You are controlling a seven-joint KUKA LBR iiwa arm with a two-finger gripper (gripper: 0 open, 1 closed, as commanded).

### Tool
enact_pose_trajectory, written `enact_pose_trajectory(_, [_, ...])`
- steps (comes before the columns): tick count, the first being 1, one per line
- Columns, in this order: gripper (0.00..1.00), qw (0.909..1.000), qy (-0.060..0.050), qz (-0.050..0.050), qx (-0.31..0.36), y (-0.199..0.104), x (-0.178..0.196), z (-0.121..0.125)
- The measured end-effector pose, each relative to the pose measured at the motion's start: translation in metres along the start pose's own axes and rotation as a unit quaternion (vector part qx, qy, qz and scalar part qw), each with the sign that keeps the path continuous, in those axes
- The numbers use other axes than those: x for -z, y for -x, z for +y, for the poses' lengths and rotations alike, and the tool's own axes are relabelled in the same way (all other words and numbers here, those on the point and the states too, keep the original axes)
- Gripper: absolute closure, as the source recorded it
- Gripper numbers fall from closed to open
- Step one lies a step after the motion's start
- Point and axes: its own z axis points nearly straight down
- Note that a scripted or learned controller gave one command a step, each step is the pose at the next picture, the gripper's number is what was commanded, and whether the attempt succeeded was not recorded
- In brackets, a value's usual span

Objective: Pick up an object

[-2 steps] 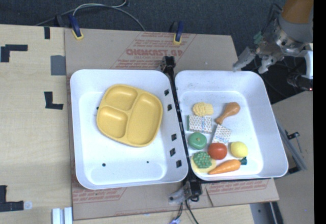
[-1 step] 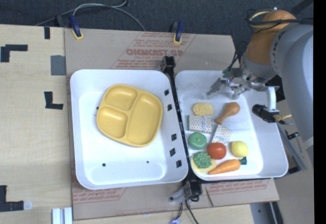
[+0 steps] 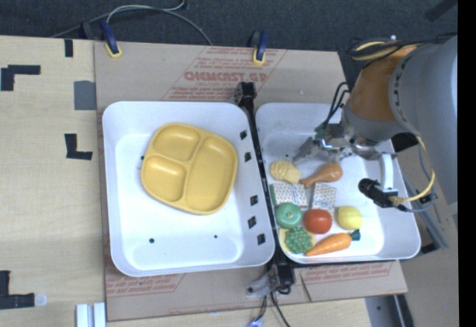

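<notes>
My gripper (image 3: pixel 318 146) hangs low over the back of the right bin (image 3: pixel 401 247), reaching in from the right under the orange-banded wrist (image 3: pixel 375 88). Just below it lies a brown drumstick (image 3: pixel 323 173), with a pale yellow ridged piece (image 3: pixel 285 171) to its left. Nothing visibly sits in the gripper. Further forward in the same bin are two white waffle-like squares (image 3: pixel 291 194), a green apple (image 3: pixel 288 214), a red tomato (image 3: pixel 318 221), a lemon (image 3: pixel 349 217), a carrot (image 3: pixel 327 244) and a green bunch (image 3: pixel 298 239).
A yellow divided plate (image 3: pixel 188 167) lies in the left bin (image 3: pixel 123 244). A black divider with clips (image 3: pixel 254 169) runs between the two bins. A black cable fitting (image 3: pixel 375 194) juts from the arm over the right bin's right side. Cardboard (image 3: pixel 208 69) lies beneath both bins.
</notes>
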Motion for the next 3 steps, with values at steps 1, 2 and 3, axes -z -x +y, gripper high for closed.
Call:
enact_pose_trajectory(1, [0.00,1.0000,-0.003,0.001,-0.001,0.038,0.009,-0.052])
enact_pose_trajectory(2, [0.00,1.0000,-0.002,0.001,-0.001,0.046,0.004,-0.095])
enact_pose_trajectory(3, [0.00,1.0000,0.001,0.000,0.000,-0.022,0.000,-0.123])
